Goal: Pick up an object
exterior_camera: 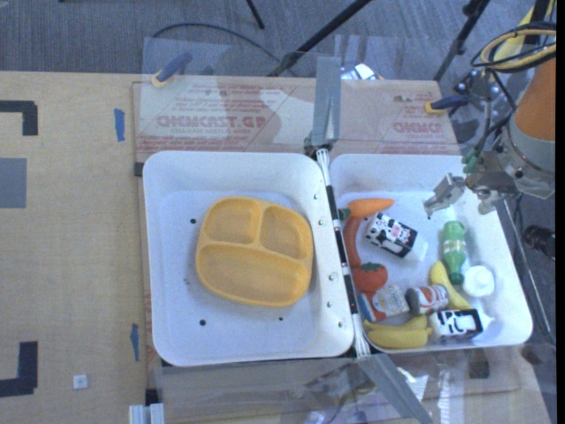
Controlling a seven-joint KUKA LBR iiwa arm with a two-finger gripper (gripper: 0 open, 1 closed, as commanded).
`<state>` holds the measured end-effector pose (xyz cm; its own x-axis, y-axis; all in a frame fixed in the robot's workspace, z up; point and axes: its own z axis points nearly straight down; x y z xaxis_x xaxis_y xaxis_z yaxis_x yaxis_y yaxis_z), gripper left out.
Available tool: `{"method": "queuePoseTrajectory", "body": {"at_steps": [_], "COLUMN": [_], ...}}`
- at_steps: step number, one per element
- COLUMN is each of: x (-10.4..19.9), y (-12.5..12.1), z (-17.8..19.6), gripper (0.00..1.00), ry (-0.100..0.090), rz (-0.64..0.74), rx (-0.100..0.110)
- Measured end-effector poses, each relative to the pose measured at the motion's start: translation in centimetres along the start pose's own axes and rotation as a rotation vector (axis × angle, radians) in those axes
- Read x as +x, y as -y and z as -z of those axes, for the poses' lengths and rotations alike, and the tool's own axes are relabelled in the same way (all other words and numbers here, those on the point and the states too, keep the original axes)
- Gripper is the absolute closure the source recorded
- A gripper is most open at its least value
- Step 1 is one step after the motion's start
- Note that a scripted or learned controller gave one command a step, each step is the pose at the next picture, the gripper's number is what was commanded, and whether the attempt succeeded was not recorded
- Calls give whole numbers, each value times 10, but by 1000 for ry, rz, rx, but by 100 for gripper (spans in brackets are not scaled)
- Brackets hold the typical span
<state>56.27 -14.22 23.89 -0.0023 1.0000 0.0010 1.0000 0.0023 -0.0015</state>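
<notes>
Holding a yellow tray [254, 250], the left bin [168, 237] neighbours a toy-filled right bin [516, 316].

A divided plate [254, 251] lies in the left bin [168, 263]; toys fill the right bin [512, 272].

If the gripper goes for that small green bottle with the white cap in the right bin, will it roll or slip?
Probably. The small green bottle looks round-bodied and lies on its side, so a nudge may roll it. Its smooth, glossy plastic could slip between fingers. It looks light, so the two-finger gripper should lift it easily.
</notes>
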Motion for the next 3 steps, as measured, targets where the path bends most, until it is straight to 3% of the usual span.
{"method": "queuePoseTrajectory", "body": {"at_steps": [1, 2, 3], "x": [35, 48, 47], "y": [-7, -19, -19], "z": [-11, -138, -129], "gripper": [0, 0, 100], "ry": [-1, 1, 1], "rz": [-117, -81, -85], "rx": [2, -3, -4]}}
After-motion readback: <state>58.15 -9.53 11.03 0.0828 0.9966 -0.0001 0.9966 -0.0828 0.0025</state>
